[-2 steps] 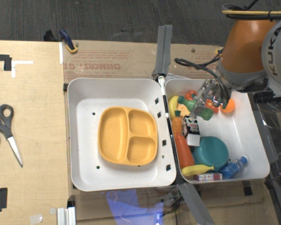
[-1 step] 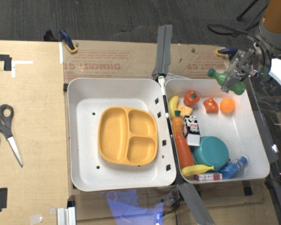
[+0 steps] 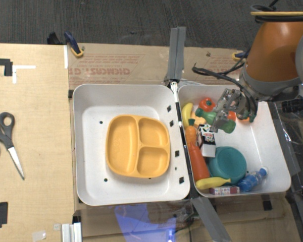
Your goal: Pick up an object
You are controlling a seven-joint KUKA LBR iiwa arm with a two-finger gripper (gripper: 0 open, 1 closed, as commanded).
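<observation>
1. So, two white bins sit side by side mid-frame: left bin and right bin, rims touching along a grey divider bar that runs up toward the top of the frame.
2. Left bin holds a yellow divided plate, roughly centred, w/ bare white floor all round it, widest toward the top and left walls.
3. Right bin is crowded on its left and lower parts: yellow banana near the top-left wall, orange carrot along the left wall, teal bowl low centre, another yellow piece and a blue bottle by the bottom rim.
4. Arm comes in from upper right; gripper sits low in the upper-middle of the right bin, among a red-orange toy and a green item.
5. Can't tell if the fingers are parted or closed, or if anything is between them; too cluttered.
6. Open floor in the right bin is mostly its right side, by the right wall.
7. Outside the bins: scissors at far left on the tan bench, well apart from the bins.
</observation>
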